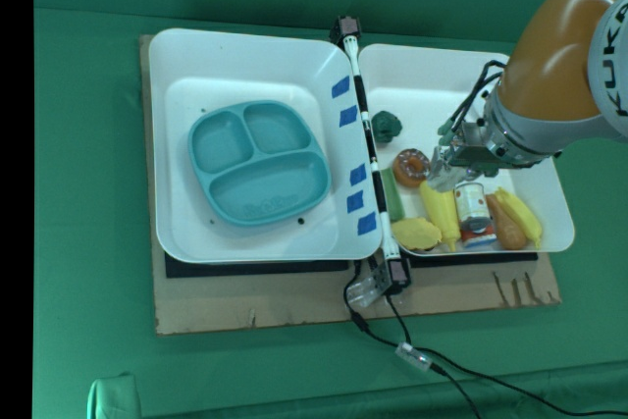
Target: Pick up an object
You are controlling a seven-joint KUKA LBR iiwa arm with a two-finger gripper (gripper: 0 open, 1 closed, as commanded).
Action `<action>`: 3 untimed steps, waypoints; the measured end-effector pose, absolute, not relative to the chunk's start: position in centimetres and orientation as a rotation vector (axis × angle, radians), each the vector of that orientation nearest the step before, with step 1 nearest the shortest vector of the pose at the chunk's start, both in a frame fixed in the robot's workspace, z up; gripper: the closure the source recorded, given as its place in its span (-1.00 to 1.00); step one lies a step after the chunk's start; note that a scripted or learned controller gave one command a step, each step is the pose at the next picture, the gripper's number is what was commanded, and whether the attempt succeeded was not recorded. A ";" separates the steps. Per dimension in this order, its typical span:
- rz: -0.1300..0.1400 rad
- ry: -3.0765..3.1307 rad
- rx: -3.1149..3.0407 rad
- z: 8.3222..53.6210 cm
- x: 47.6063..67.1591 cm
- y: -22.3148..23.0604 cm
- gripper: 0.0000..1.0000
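The right bin holds a cluster of toy food near its front. There is a green broccoli, a brown donut, a thin green stick, a yellow corn cob, a small can, an orange carrot-like piece, a yellow piece and a flat yellow piece. My gripper hangs low over the bin, just right of the donut and above the top of the corn cob. Nothing shows as held.
The left bin carries a teal divided plate. A black-and-white bar with blue tape marks runs between the bins. Cables trail off the bench front. The arm's orange band overhangs the right bin's far right.
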State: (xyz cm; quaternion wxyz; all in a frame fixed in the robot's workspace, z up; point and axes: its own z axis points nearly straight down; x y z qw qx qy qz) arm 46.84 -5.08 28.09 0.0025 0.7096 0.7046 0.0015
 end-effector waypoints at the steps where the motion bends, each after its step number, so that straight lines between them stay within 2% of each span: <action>1: 0.005 2.210 2.225 28.1 46.8 -5.1 -1.00; 2: 0.006 2.206 2.223 19.2 46.9 -9.1 -1.00; 3: 0.013 2.190 2.224 20.5 47.1 -9.4 1.00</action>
